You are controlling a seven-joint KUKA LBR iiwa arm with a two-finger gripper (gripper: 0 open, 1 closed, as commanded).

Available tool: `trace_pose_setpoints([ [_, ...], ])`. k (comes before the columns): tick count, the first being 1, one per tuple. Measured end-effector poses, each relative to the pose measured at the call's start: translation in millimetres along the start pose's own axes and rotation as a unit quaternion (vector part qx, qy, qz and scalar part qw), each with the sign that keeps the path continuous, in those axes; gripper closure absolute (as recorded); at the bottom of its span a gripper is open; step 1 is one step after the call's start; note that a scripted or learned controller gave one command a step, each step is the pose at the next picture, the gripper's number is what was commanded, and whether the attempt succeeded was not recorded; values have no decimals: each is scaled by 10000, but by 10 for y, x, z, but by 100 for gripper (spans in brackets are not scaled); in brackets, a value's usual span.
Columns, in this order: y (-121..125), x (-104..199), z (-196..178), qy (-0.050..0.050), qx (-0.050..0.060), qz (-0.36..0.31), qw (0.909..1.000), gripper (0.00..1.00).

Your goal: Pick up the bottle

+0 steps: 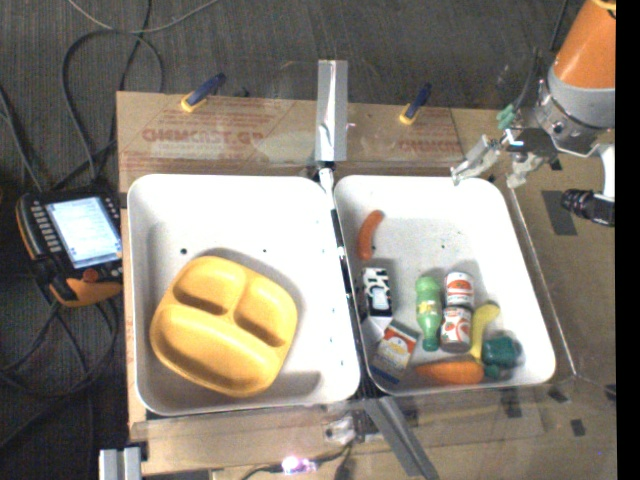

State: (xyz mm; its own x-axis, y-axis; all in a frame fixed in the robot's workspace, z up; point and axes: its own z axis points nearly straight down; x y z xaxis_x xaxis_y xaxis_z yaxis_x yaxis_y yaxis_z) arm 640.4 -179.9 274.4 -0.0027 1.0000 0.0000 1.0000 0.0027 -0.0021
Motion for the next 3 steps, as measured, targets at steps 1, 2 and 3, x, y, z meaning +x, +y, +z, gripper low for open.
trace_pose_setpoints([
  [1,-480,73,1182,-3,8,229,9997,0],
  [2,-923,438,1849,-18,-68,919,9957,0],
  [3,-920,443,1754,-9,-70,921,9957,100],
])
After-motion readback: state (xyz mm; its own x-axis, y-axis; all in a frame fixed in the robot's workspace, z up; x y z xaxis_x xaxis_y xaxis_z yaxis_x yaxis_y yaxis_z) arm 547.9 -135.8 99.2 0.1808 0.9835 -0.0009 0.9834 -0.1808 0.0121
